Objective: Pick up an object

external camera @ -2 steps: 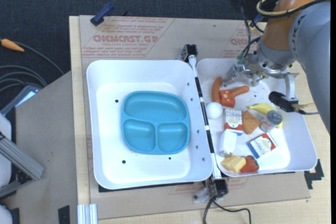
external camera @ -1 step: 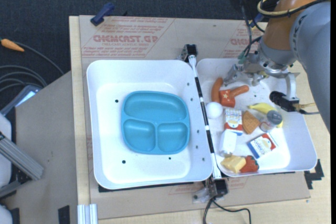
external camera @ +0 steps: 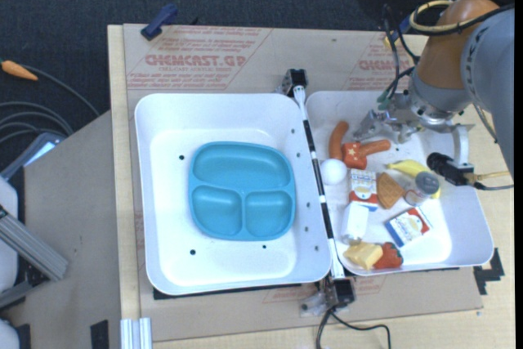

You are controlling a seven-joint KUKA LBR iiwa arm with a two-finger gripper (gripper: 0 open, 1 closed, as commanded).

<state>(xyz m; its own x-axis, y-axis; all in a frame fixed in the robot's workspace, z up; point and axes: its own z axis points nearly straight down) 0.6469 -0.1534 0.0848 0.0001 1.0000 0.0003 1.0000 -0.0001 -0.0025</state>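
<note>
Toward the back edge of the right bin [external camera: 482,245], near its left wall, lay the likeliest pickings: an orange carrot [external camera: 337,139] standing along the wall and a sausage [external camera: 372,148] crossing just beside it, with a small red piece [external camera: 353,154] touching both. None of these had left the bin floor, so the pick looked not yet made; by my judgement the arm was at the reach or descent, with the close and the lift both left to do. The gripper [external camera: 384,120] hung over the back part of that bin, just above and to the right of the sausage, and nothing showed between its fingers; whether they stood wide or narrow I could not tell, for the metal there was a small grey tangle mixed with cables. Further toward the front edge sat a white egg [external camera: 333,171] against the left wall, a carton [external camera: 363,182], a bread piece [external camera: 390,190], a banana [external camera: 413,168], a white bottle [external camera: 355,220], a blue-and-red box [external camera: 408,226], and cheese [external camera: 364,255] in the front left corner. A black part of the arm [external camera: 449,167] covered the bin's right side behind the banana. The left bin [external camera: 151,176] carried a blue tray [external camera: 242,190]. The wrist's bulk hid whatever lay at the right bin's back right corner.
</note>
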